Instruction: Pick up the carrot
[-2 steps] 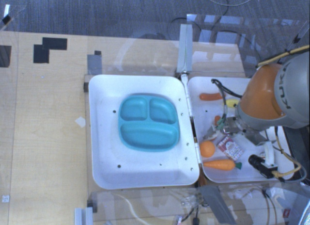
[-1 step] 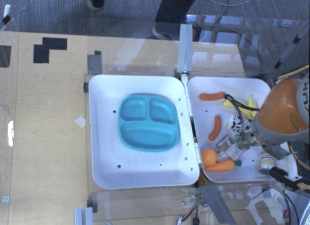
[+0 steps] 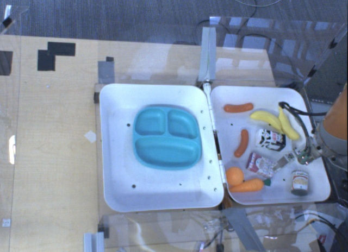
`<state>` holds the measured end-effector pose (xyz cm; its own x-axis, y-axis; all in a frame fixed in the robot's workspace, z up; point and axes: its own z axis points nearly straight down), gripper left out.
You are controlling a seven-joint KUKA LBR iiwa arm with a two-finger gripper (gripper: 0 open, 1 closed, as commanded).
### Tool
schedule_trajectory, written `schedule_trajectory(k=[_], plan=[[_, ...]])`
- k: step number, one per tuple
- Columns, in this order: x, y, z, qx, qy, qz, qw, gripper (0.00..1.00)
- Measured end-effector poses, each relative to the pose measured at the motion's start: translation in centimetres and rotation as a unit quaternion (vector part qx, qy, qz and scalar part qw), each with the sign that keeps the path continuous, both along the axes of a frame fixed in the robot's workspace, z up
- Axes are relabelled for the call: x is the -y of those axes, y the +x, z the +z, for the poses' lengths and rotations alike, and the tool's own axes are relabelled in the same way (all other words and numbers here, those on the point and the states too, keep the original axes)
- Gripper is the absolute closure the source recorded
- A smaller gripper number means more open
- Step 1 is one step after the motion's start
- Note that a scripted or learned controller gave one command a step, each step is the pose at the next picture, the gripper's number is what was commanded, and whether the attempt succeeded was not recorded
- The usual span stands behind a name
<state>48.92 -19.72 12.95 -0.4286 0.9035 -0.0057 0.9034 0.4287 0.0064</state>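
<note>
The carrot [image 3: 247, 186] is orange with a small green tip pointing right. It lies flat along the front edge of the right bin [image 3: 321, 191], just below an orange [image 3: 235, 176] that touches it. My gripper [image 3: 291, 159] hangs low over the right side of that bin, right of and slightly behind the carrot, apart from it. The grey arm with its orange band [image 3: 337, 123] enters from the right edge. Nothing of the carrot is covered.
The right bin also holds two sausages [image 3: 238, 107] [image 3: 241, 143], bananas [image 3: 274, 121], a black-and-white carton [image 3: 271, 139], a red-and-white packet [image 3: 260, 164] and a small can [image 3: 299, 181]. A blue divided plate [image 3: 166, 137] sits in the left bin [image 3: 114, 191].
</note>
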Motion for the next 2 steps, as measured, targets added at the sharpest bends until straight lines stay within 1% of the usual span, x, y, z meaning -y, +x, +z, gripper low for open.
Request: schedule_trajectory(k=[1, 2], plan=[[0.9, 0.0, 7.3, 0.001, -0.0021, 0.184, 0.9829, 0.0], [-1.3, 0.3, -4.0, 0.003, -0.0047, 0.28, 0.96, 0.0]])
